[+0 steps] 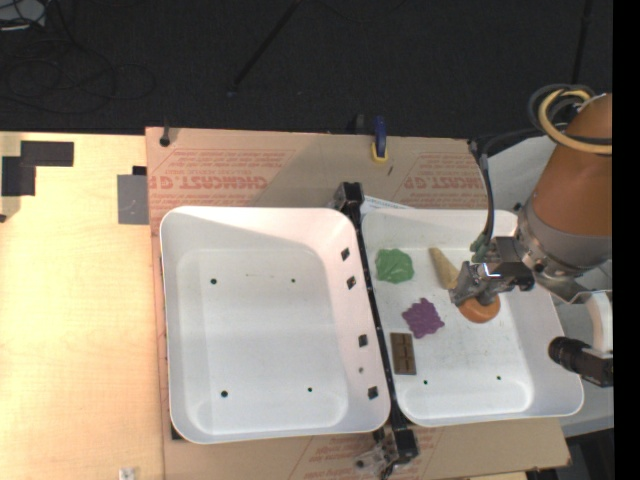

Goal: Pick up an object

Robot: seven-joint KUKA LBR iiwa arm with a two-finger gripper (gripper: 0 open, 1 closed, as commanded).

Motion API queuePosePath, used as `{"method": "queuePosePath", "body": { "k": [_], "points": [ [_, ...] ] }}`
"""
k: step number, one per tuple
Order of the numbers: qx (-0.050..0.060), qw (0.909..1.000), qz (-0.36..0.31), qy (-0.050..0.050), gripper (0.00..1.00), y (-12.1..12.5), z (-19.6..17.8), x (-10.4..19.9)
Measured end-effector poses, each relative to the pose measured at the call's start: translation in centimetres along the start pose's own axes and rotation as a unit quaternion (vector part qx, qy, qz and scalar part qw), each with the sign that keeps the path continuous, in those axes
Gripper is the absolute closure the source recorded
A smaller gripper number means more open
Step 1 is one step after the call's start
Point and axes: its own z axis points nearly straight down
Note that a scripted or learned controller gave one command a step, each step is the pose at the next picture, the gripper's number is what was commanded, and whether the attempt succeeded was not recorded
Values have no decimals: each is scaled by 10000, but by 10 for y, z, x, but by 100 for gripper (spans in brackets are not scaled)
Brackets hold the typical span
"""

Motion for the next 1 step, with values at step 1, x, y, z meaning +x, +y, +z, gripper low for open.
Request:
{"method": "queuePosePath", "body": {
  "k": [1],
  "points": [
    [50, 10000, 2, 3, 100, 17, 65, 41]
  ]
}}
